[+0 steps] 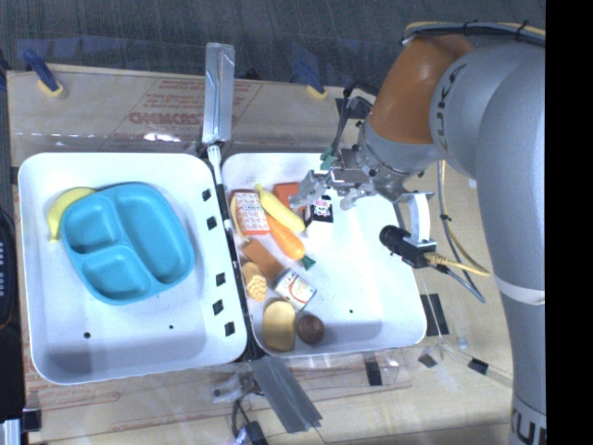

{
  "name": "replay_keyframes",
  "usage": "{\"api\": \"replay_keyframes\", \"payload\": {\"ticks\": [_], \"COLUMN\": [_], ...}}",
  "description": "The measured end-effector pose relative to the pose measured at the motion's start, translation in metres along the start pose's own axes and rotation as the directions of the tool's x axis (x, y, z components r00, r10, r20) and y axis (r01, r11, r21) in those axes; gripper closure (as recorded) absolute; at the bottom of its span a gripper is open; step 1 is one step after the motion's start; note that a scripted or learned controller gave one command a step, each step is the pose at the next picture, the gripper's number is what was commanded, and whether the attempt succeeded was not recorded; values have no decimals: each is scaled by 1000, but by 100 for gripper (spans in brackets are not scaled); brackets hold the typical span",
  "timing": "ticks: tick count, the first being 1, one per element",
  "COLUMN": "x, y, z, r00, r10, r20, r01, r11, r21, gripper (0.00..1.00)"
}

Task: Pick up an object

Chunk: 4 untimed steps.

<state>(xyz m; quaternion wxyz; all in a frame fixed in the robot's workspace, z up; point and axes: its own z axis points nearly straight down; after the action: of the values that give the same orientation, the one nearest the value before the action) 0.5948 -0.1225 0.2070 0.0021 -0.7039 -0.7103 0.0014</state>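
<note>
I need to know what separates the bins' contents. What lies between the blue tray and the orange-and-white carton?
In the camera view, bare white floor of the left bin, then the divider where both bins' rims meet, separates the blue tray from the carton.

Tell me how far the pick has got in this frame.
Done: the arm has reached over the right bin, with the gripper above its upper part, near the yellow banana-like piece and the carrot. In hand: nothing visible between the fingers. Left: closing on an item and lifting it. The blue divided tray lies in the left bin.
</note>
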Motion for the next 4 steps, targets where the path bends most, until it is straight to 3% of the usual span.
{"api": "replay_keyframes", "payload": {"ticks": [1,2,3,4], "x": [1,1,6,0], "y": [1,0,-7,-34], "z": [-10,-10,99,111], "r00": [1000,1000,984,994], "r10": [-6,-6,-181,-112], "r20": [-1,0,4,1], "r01": [6,6,181,112], "r11": [1000,1000,983,994], "r21": [2,2,-11,-11], "gripper": [100,0,0,0]}}
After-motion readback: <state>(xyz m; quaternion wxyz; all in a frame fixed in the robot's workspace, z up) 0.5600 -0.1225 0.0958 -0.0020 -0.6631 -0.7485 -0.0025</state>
